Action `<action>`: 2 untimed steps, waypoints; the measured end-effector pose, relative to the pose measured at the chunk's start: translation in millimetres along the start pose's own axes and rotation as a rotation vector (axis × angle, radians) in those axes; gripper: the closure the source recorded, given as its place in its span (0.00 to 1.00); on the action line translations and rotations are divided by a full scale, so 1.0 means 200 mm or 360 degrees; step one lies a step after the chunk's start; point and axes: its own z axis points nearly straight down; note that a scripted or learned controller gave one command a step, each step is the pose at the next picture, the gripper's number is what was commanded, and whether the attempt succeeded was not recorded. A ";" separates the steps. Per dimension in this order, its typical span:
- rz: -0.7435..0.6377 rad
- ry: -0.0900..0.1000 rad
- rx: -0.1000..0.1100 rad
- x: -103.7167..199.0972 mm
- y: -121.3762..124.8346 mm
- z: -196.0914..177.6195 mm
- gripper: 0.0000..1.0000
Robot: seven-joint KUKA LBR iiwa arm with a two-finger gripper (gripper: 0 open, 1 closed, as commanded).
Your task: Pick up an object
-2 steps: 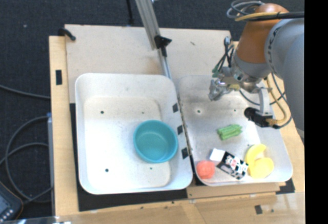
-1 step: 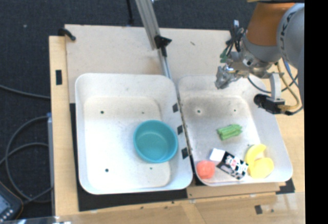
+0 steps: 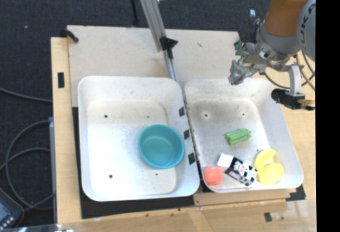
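Grey arm, orange band, looping cables

A teal bowl is seen upright in the left bin, near its right wall. In the right bin, a green ridged piece lies mid-floor, while an orange ball, a black-and-white block and a yellow toy are gathered along the front edge.

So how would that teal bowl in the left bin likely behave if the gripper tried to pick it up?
The teal bowl sits upright and open, so it probably won't roll. Its smooth round wall looks slippery and wide for a side pinch; the rim seems the likelier hold. It looks like thin plastic, so probably light and apt to slide across the left bin if nudged.
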 end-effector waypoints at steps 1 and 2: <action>-0.0007 0.0004 0.0008 0.27 -0.04 -0.04 1.00; -0.0004 0.0002 0.0010 0.47 -0.07 0.00 1.00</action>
